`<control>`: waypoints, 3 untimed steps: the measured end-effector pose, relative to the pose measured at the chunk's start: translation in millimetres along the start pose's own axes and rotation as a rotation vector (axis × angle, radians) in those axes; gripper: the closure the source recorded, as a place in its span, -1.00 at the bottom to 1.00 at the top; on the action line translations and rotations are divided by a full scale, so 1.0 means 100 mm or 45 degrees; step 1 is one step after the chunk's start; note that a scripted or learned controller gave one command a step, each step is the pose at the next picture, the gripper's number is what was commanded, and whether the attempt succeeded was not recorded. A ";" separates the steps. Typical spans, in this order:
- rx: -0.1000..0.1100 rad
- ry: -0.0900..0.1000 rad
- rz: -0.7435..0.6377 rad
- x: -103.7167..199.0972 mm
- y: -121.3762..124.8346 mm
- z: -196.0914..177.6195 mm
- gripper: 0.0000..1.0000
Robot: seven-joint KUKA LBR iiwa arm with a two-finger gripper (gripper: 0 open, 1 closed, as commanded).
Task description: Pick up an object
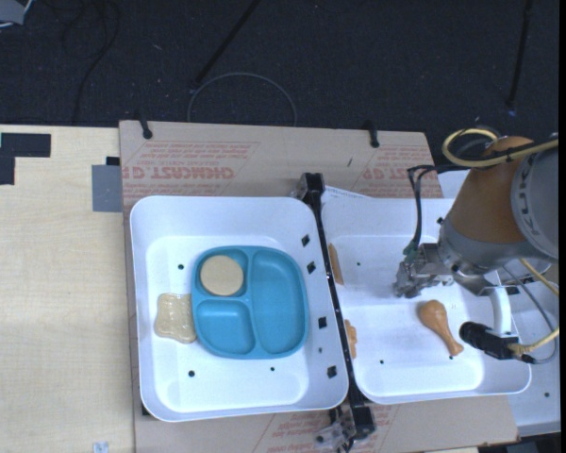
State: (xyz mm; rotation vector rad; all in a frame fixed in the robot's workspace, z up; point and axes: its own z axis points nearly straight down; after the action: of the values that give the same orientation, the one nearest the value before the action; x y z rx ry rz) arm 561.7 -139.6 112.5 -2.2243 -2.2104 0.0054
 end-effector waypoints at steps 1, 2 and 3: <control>-0.007 -0.002 -0.004 0.01 0.00 -0.42 1.00; -0.011 -0.003 -0.009 0.01 -0.01 -1.04 1.00; -0.010 -0.002 -0.009 0.00 -0.01 -1.39 1.00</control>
State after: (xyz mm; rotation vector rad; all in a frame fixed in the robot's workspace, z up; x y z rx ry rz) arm 561.9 -139.8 251.6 -2.2214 -2.2229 -0.0009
